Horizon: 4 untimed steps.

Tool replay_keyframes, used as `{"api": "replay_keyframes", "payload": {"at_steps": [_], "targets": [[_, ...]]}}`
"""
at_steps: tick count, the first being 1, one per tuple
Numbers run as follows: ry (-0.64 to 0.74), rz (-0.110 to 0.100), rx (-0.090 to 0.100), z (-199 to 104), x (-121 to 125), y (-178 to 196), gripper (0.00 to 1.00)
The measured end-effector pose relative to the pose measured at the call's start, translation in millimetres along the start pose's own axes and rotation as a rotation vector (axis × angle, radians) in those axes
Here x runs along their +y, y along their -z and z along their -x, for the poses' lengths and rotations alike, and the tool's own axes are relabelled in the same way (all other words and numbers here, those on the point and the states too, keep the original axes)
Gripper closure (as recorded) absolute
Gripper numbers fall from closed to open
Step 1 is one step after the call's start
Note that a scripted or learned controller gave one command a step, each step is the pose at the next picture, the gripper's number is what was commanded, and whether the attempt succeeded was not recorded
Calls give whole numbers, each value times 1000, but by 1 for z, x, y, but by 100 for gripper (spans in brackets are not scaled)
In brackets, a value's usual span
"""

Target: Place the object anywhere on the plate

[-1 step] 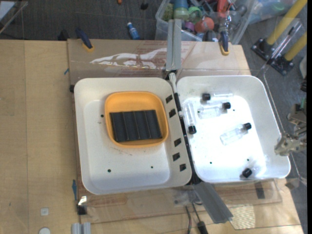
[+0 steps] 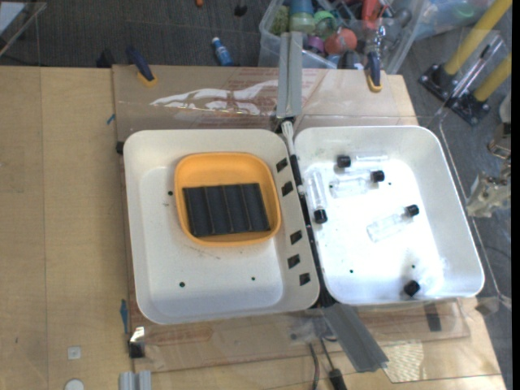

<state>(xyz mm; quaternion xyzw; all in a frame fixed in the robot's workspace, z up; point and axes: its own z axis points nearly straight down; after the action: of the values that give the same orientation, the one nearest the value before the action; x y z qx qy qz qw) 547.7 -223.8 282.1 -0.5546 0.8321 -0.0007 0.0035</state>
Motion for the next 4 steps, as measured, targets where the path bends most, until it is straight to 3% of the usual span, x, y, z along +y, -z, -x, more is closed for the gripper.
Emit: {"api": "replay_keyframes", "payload": {"at_steps": [1, 2, 3, 4], "targets": [[157, 0, -2, 36, -85, 20, 100], [155, 0, -1, 35, -85, 20, 0], [89, 4, -1, 33, -81, -14, 0], [-61, 4, 0, 38, -92, -34, 0]]}}
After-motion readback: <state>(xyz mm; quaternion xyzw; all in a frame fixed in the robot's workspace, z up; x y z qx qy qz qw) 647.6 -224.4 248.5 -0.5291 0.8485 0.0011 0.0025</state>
